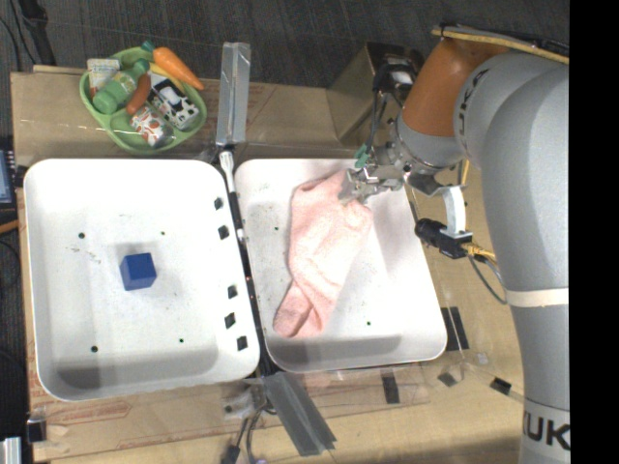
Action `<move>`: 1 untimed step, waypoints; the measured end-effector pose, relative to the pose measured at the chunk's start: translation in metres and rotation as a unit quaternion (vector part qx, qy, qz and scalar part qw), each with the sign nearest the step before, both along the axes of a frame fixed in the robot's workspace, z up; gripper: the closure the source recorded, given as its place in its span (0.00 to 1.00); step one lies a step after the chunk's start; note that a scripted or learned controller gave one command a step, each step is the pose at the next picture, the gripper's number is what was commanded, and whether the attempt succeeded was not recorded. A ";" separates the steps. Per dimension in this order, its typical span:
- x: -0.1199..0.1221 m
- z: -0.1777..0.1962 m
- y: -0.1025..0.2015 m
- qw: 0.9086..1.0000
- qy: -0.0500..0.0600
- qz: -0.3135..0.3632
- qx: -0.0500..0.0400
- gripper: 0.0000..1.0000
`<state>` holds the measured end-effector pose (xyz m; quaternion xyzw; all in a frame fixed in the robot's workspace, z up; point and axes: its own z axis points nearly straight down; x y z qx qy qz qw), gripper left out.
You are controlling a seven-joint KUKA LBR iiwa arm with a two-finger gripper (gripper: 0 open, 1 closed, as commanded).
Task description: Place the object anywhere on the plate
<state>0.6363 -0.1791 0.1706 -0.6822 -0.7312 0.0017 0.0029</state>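
A pink cloth (322, 255) lies stretched in the right bin (411, 298), running from its upper middle down to the lower left. My gripper (361, 184) sits at the cloth's upper right corner, near the bin's back wall. Its fingers are shut on that corner, which is drawn up toward them. A blue cube (138, 270) rests on the floor of the left bin (58, 211), far from the gripper.
A green bowl (142, 100) holding toy food, including a carrot, stands on the bench behind the left bin. A grey divider bar (232, 85) rises between the bins. The arm's body (522, 191) covers the bench at right, with a cable beside it.
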 end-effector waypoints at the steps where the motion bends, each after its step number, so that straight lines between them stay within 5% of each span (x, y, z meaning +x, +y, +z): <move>1: 0.007 0.057 -0.001 1.000 -0.002 -0.001 -0.001 1.00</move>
